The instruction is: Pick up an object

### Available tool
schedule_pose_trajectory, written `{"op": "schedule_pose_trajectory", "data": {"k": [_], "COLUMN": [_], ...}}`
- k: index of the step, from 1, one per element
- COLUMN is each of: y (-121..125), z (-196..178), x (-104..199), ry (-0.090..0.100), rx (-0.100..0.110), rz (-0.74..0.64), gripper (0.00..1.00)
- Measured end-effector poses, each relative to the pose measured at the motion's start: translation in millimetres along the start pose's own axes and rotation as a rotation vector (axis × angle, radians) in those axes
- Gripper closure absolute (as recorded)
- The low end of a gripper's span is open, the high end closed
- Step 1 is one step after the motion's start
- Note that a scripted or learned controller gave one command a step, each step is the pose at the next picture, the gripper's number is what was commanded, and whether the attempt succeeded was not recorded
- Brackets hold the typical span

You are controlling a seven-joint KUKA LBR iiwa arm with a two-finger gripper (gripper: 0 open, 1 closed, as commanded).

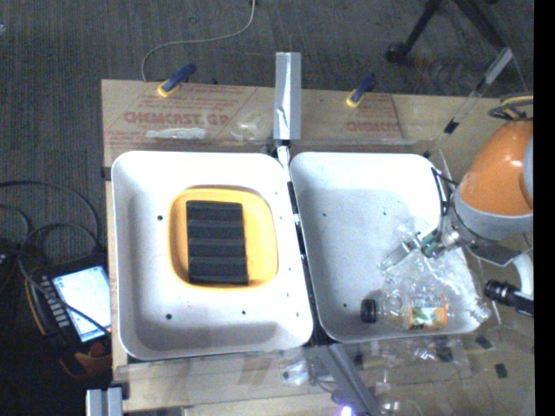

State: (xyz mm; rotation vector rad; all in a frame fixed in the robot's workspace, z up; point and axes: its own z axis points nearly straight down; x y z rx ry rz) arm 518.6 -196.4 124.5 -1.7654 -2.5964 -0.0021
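A yellow block with a black ribbed top lies flat in the middle of the left bin. In the right bin, at its near right corner, lies a crumpled clear plastic bottle with a black cap and an orange and green label. My gripper hangs low over the right side of that bin, just above the bottle's far end. The arm's orange band rises behind it at the right edge.
A metal post stands at the back between the two bins. Two blue and yellow clamps hold the brown board behind them. Left of the bench, cables and a lit tablet lie on the floor.
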Motion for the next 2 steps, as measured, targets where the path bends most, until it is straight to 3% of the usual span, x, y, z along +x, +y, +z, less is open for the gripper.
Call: {"op": "schedule_pose_trajectory", "data": {"k": [1,2], "y": [2,19], "z": [-9,-91], "x": [1,80], "ry": [0.0,-0.002], "rx": [-0.002,0.0], "rz": [-0.002,0.027], "gripper": [1.0,1.0]}}
